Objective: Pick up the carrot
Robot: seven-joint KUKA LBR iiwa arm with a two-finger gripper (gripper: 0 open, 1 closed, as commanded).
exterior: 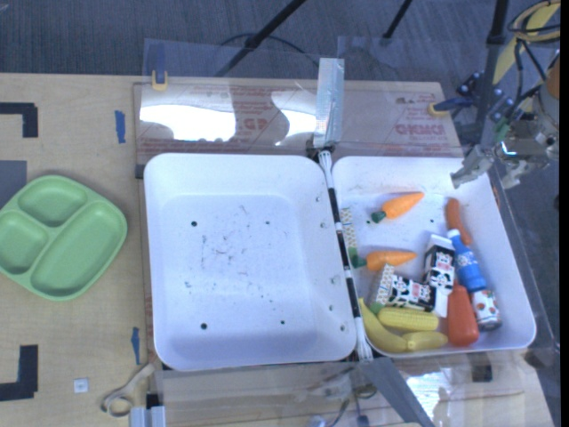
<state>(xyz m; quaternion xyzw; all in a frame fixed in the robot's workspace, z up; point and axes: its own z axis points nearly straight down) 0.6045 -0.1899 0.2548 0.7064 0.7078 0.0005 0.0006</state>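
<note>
The gripper (473, 169) hangs at the three o'clock edge of the view, above the far right corner of the right bin (520, 283), with grey hardware and yellow cables behind it. Whether its claw is wide or narrow cannot be told; nothing shows in it.

Two carrots lie in the right bin. The upper carrot (399, 205) rests in the bin's far half, at about ten o'clock from the bin's centre, orange body pointing toward two o'clock and green top toward eight o'clock. It lies well apart from the gripper, which stands at about two o'clock from it. The lower carrot (386, 260) sits near the bin's left wall, at about six o'clock from the first, its green stub toward the divider.

At the bin's right side a reddish sausage-like piece (456, 215) lies just below the gripper. Below it a blue and white bottle (468, 267) runs toward five o'clock, beside a small black and white carton (440, 268). A cow-patterned carton (402, 290) lies near the bin's middle. At six o'clock of the bin a banana (384, 331) and a corn cob (411, 319) lie together, with an orange-red piece (460, 315) just beside them.

The left bin (240, 256) shows faint scuffs on its floor. A green divided plate (57, 237) sits on the bench (62, 345) at nine o'clock.
</note>
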